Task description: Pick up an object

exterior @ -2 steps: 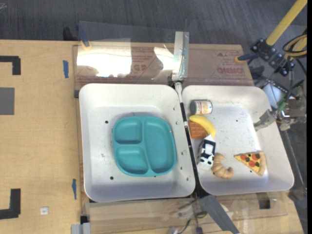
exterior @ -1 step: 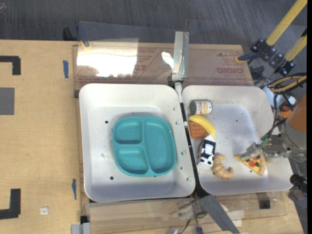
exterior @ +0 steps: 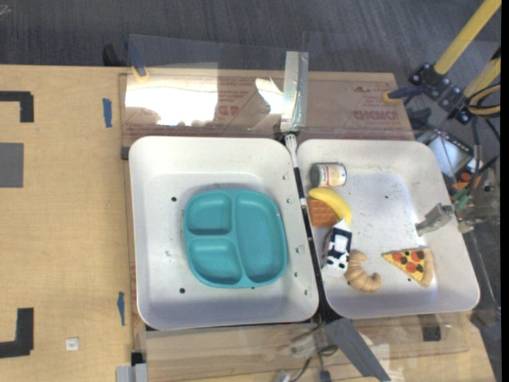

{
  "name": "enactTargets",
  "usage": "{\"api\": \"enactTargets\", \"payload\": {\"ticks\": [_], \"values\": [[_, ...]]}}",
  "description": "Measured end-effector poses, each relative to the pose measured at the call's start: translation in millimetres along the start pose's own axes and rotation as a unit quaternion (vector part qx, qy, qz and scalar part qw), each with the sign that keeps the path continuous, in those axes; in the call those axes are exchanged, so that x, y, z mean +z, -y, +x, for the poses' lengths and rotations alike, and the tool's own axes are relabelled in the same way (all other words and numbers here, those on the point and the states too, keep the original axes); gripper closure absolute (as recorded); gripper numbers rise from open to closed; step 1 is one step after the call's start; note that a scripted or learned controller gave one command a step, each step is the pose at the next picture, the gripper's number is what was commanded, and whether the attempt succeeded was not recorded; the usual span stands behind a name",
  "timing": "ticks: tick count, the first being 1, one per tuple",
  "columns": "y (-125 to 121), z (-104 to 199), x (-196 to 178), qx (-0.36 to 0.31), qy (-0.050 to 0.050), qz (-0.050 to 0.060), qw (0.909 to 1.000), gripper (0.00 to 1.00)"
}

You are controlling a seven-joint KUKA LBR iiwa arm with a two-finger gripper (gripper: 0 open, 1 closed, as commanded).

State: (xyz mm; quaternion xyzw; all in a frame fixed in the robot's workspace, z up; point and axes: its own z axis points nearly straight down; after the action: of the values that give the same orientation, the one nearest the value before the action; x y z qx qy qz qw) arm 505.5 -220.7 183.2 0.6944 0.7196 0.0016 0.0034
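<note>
A tan plastic croissant (exterior: 363, 276) and toy pizza slice (exterior: 412, 263) lie low in the right white bin (exterior: 398, 191); the metal hand (exterior: 436, 216), grip unclear, hovers at the right rim, approach pending.

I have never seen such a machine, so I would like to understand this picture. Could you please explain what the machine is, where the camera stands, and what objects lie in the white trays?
The picture comes from one fixed camera above a bench, looking down at a slant. Two shallow white bins sit side by side. The left bin holds a teal divided plate. The right bin holds toy foods: a small can, a banana lying on a waffle-like piece, a black-and-white carton, a croissant and a pizza slice. The machine is a robot arm reaching in from the right; its gripper is over the right bin's right edge. It holds nothing that I can see.
</note>
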Motion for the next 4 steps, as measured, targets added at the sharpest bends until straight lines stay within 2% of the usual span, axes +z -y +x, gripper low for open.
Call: {"api": "enactTargets", "payload": {"ticks": [1, 2, 3, 4], "values": [[-83, 64, 53, -0.008, -0.003, 0.004, 1.0, 0.0], [-108, 142, -4, -0.031, -0.002, -0.001, 0.9995, 0.0], [-58, 168, -2, -0.071, -0.002, 0.004, 0.9974, 0.0], [-48, 167, -2, 0.008, -0.002, 0.005, 1.0, 0.0]]}}
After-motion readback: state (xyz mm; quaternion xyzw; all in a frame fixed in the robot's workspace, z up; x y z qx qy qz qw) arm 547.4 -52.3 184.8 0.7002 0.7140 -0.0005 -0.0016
